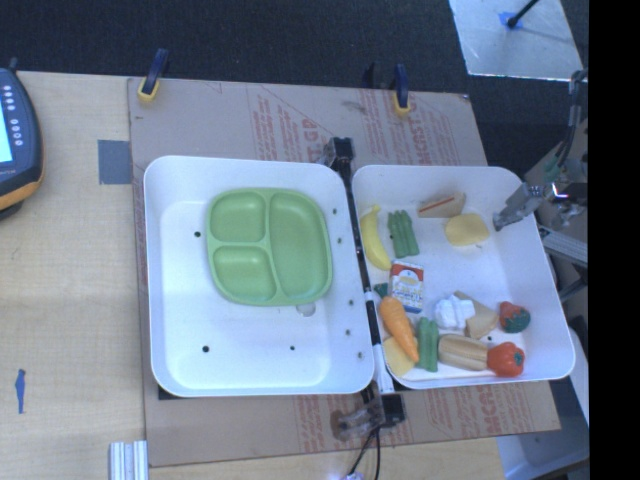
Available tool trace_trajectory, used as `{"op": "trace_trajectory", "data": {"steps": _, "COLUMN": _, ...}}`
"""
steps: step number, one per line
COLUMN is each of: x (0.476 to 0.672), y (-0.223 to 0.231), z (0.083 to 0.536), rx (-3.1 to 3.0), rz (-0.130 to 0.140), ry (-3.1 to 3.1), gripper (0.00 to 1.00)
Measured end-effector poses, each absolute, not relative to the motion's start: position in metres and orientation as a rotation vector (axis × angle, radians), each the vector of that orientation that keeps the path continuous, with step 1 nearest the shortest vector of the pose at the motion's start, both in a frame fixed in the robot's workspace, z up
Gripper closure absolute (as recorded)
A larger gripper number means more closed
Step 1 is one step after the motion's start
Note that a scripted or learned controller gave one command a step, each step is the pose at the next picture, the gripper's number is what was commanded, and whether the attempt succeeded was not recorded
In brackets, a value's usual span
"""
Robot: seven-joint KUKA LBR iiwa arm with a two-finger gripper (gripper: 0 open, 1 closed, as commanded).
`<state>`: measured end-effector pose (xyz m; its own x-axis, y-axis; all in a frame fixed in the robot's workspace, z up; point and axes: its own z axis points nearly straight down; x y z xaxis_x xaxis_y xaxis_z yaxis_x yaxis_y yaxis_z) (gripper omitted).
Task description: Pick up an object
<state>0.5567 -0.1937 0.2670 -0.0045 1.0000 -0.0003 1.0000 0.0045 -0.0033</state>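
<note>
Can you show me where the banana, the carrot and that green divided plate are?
banana (375,240): camera view, middle of its curved yellow body, right bin's left edge.
carrot (400,329): camera view, middle of its orange length.
green divided plate (270,246): camera view, on the ridge between its compartments, left bin.

Wooden bench (70,298) (dark floor (250,18) beyond)

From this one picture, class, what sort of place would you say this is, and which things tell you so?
Probably a robot test bench in a lab, not a kitchen: two white bins clamped to a board, toy food such as a banana and carrot, and a green divided plate.
</note>
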Motion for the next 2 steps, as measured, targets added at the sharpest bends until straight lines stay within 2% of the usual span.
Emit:
{"op": "trace_trajectory", "data": {"steps": 1, "x": 0.640, "y": -0.157, "z": 0.202, "rx": -2.209, "rz": 0.003, "ry": -2.233, "gripper": 0.00}}
{"op": "trace_trajectory", "data": {"steps": 2, "x": 0.638, "y": -0.160, "z": 0.216, "rx": -2.212, "rz": 0.005, "ry": -2.231, "gripper": 1.00}}
